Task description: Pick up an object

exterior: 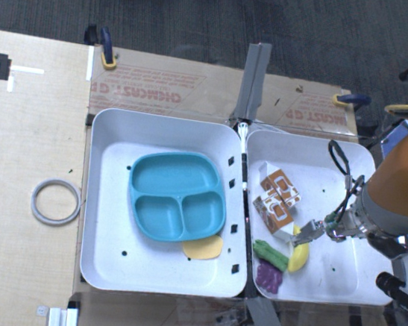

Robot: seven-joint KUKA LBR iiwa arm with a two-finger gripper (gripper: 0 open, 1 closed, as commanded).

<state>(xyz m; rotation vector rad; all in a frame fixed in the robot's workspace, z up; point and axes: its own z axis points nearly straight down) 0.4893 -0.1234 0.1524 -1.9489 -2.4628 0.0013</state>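
A small yellow object (298, 256), rounded and banana-like, lies in the right bin (337, 286), near its middle and toward the front. The gripper (312, 232) hangs just above its upper end, and whether it touches the object, or how the fingers stand, cannot be told at this size. Just left of the yellow object lies a green vegetable-shaped toy (270, 252), and a purple toy (268, 277) sits in front of that, near the bin's front left corner. Behind them lies a tilted orange-and-white packet (278, 200). The right and front parts of this bin's floor are bare white. The left bin (97, 256) holds a blue divided tray (177, 196) with three compartments, and a flat yellow piece (203, 249) shows from under the tray's front edge. The two bins touch along a shared middle wall. On the bench left of the bins lies a grey ring (56, 201).
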